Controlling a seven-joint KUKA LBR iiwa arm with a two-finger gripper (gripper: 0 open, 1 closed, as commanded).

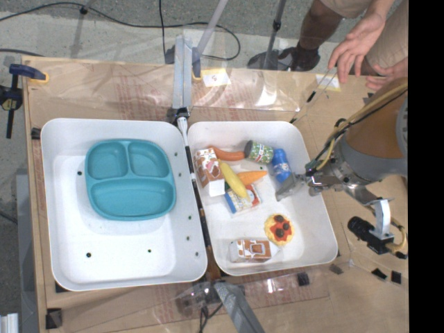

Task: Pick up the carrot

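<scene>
Carrot (252, 176) lying flat in right bin (316, 217), upper middle, wedged into a cluster: touching corn cob (233, 180) on its left, green can (259, 151) just above, blue bottle (280, 165) just to the right, a second orange piece (229, 154) near the top by small carton (207, 166)

Gripper (286, 188) low over right bin, just right of carrot and below blue bottle, apart from carrot; nothing seen between fingers. Jaw opening: cannot tell, tip too small and grey on white

Risks, as judgement:
- Grabbing wrong item: bottle and corn sit as close to tip as carrot, so slight lateral error means closing on bottle or corn instead
- Mistaking the other orange piece for target, similar colour
- Finger landing on top of a neighbour instead of beside carrot, blocking descent or pushing cluster away
- Carrot thin, tapered, smooth-looking: could squirt out on closing, or be pinched near narrow end and swing loose on lift
- Flat card (243, 198) under corn could get dragged along
- Person's hand (355, 46) near bench top right, well apart from bin, but worth flagging

Pizza toy (279, 229) and lower carton (251, 250) well clear. Left bin (52, 186) with teal plate (130, 179) not involved
</scene>
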